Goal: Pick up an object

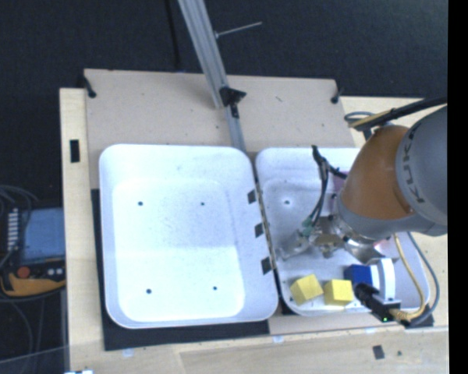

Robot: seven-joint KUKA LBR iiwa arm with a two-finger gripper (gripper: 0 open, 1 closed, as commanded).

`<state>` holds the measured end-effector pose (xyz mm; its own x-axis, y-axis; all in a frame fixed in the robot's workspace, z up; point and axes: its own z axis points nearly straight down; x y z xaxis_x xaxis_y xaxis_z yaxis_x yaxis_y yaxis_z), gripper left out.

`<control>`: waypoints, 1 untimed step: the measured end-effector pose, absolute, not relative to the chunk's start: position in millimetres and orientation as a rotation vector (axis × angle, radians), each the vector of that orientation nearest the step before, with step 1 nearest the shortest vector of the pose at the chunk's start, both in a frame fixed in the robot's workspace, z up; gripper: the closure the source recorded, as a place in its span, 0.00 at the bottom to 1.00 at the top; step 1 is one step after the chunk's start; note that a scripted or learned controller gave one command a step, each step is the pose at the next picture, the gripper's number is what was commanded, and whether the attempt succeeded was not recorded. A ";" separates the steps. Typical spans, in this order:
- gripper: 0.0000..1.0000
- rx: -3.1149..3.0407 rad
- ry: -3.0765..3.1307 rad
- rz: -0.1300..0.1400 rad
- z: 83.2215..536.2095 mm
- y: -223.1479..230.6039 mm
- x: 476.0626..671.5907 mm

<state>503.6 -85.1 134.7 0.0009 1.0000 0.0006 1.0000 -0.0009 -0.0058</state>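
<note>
two shallow white bins are sitting side by side on a pale wooden bench (pixel 296 92), both with smooth plastic walls and rounded corners. the left bin (pixel 179 232) is showing a flat, slightly speckled floor with a few small dark dots. the right bin (pixel 285 178) is lying partly under the arm, its far rim and left wall showing bare.

the arm (pixel 421 170) is reaching in from the right, its grey rounded casing and glossy orange band (pixel 374 181) hanging over the right bin. below the band, the gripper (pixel 316 236) is sitting low over the middle of the right bin among dark cables; the picture is too blurred and crowded there to tell how its fingers are standing or whether anything is lying between them.

near the front wall of the right bin, two yellow blocks are lying just beside each other: the left yellow block (pixel 306 289) is looking soft-edged and chunky, and the right yellow block (pixel 338 291) is looking a little smaller and squarer. just to their right, a blue object (pixel 360 275) with a boxy shape is lying against something white. all three are lying nearer the front than the gripper, apart from it.

a slim grey metal rail (pixel 207 45) is slanting down from the top toward the gap between the bins.
</note>
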 end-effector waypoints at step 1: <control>1.00 -2.232 -2.217 -0.004 148.4 -87.0 506.3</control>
